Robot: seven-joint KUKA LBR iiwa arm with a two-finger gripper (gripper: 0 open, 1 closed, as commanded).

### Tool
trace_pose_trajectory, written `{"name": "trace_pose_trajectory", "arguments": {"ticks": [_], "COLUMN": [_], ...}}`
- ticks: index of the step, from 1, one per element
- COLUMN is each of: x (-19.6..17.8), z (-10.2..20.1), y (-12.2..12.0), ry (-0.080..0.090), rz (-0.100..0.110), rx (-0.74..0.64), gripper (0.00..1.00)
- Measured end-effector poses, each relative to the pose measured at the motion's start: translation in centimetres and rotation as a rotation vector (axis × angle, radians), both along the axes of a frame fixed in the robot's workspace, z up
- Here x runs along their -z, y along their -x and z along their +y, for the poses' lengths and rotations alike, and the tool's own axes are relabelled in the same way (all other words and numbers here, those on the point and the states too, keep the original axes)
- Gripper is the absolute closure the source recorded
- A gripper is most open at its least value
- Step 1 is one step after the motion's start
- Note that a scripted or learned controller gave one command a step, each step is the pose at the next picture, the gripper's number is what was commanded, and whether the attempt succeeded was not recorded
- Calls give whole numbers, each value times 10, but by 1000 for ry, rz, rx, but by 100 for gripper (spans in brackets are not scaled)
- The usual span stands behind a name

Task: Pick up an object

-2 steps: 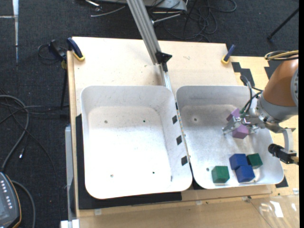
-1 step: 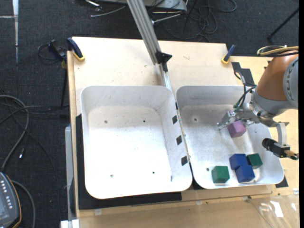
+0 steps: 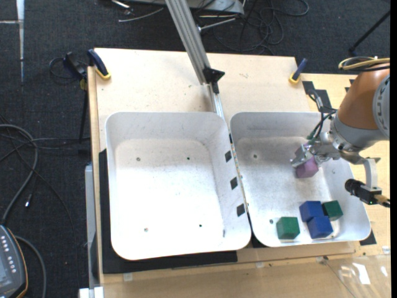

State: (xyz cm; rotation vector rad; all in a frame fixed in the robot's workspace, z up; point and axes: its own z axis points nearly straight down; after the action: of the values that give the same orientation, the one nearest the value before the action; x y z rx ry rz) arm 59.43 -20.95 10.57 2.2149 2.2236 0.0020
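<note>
Reaching in from the right, the grey arm with its orange band sets the two-finger gripper (image 3: 304,158) over the right-hand shallow white bin (image 3: 260,135). A small purple block (image 3: 306,169) sits directly at the fingertips, apparently pinched between them, though whether it is clear of the bin floor cannot be told. Judged step: grasp made, lift pending. The next move calls for a straight upward pull without loosening. Near the bin's front edge lie a green cube (image 3: 288,228), two blue blocks (image 3: 316,218) touching, and a dark green block (image 3: 333,209). The left white bin (image 3: 124,129) adjoins.

Grey arm (image 3: 356,132), orange band, metallic pincer (image 3: 304,157), trailing cables.
</note>
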Motion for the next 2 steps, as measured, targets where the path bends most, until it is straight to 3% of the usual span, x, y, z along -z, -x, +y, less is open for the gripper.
{"name": "trace_pose_trajectory", "arguments": {"ticks": [1,2], "x": [-40,-93], "z": [66,145], "y": [-3,-22], "ry": [-3,-3], "rz": [-1,-3], "rx": [-5,-7], "gripper": [100,100]}}
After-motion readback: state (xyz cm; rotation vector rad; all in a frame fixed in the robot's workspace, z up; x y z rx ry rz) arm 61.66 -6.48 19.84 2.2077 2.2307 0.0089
